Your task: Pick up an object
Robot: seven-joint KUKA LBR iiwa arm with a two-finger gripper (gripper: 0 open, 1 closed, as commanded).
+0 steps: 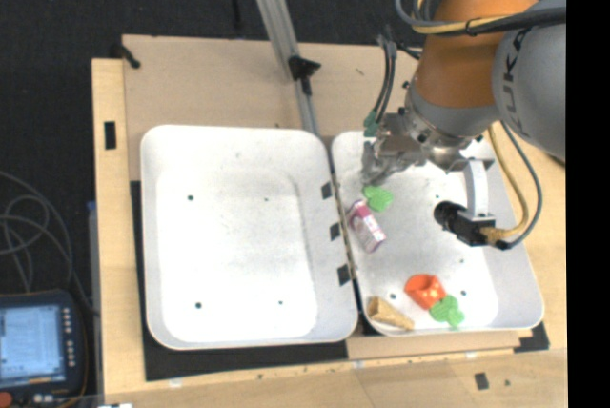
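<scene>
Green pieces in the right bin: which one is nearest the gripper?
The green piece by the pink object, just below the gripper. The other green piece lies by the bin's front edge.

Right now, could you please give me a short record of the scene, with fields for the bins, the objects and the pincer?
left bin: white bin, no loose objects visible inside
right bin: white bin holding the objects
objects: green piece, pink-and-white packet, red-orange item, small green item, tan wedge
pincer: pincer low over the right bin's upper left corner, just above the green piece
hold: cannot tell
</scene>
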